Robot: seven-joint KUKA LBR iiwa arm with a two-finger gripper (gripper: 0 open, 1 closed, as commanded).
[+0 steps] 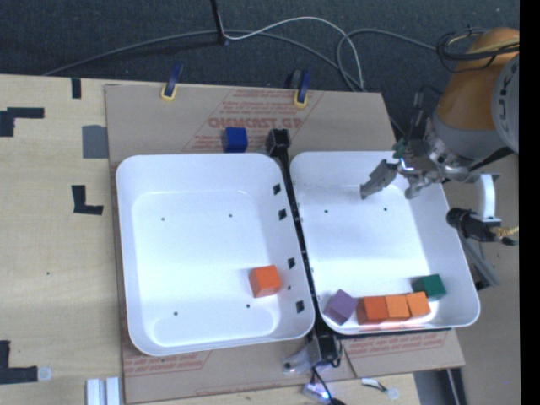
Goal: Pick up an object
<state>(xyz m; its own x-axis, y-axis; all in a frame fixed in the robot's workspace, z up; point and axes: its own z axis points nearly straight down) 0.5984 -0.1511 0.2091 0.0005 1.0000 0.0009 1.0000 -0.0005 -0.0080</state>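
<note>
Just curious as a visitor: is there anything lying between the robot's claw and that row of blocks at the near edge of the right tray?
No. In the camera view, bare white bin floor separates the gripper from the row of blocks.

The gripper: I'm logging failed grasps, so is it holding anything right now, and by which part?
Nothing is held. The gripper hangs open over the right bin, its fingers bare and far from the blocks.

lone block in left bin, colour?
Orange block, clear in the camera view.
</note>
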